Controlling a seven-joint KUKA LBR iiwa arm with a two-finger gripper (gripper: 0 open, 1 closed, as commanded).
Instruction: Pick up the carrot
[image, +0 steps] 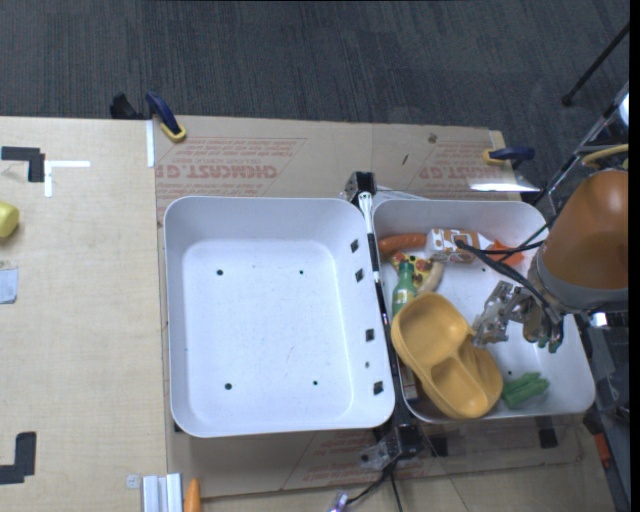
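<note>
End effector (497, 318) hangs apart from carrot (402, 243), seemingly empty.

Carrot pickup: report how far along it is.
Done: the arm has reached into the right bin. In hand: nothing visible; the hand hovers beside the yellow bowl, apart from the carrot, which lies at the bin's far edge near a green bottle. Left: move over the carrot, grasp it and lift.
</note>
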